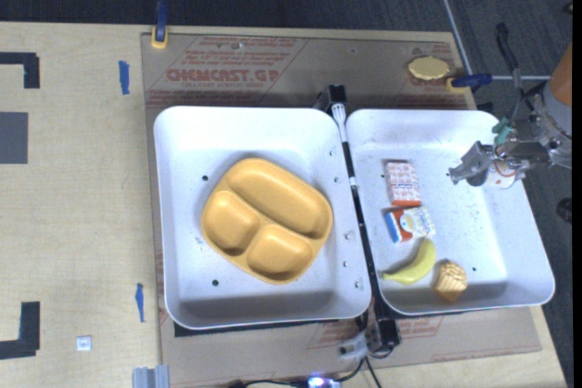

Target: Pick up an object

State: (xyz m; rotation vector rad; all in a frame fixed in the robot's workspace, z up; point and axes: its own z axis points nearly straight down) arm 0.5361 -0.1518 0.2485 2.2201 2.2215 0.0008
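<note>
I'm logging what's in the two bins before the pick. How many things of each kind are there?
Yellow divided tray: 1
Banana: 1
Small snack boxes: 2
Tan muffin-like toy: 1
Total: 5

The gripper point(469, 170) points leftward at the end of the arm, with the wrist point(527, 145) just behind it to the right and the orange band point(564, 77) above that.

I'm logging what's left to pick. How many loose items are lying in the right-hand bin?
4: a red-and-white carton mid-bin, a small packet just below it, a banana near the front, and a tan pastry beside the banana. None looks hidden.
</note>
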